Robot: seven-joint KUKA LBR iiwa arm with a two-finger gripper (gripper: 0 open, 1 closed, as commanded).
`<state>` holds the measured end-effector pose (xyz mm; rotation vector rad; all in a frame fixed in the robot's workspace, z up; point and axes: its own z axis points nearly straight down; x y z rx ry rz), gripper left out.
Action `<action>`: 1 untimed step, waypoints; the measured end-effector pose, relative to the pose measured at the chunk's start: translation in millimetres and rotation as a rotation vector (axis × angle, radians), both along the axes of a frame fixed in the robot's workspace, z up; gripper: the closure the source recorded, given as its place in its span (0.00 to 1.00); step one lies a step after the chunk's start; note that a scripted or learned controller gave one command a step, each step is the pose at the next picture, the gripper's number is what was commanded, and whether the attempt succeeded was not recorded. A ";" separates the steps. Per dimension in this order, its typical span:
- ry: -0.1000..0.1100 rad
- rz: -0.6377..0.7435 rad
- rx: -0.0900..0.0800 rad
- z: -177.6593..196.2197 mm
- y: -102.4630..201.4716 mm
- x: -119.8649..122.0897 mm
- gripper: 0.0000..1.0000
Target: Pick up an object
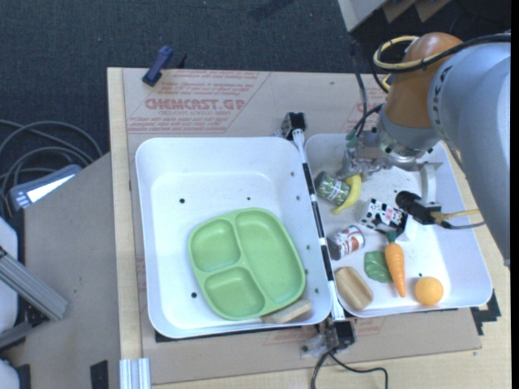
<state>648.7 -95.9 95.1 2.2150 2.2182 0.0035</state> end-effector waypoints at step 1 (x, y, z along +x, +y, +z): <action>0.001 0.000 0.002 91.2 52.0 -34.6 1.00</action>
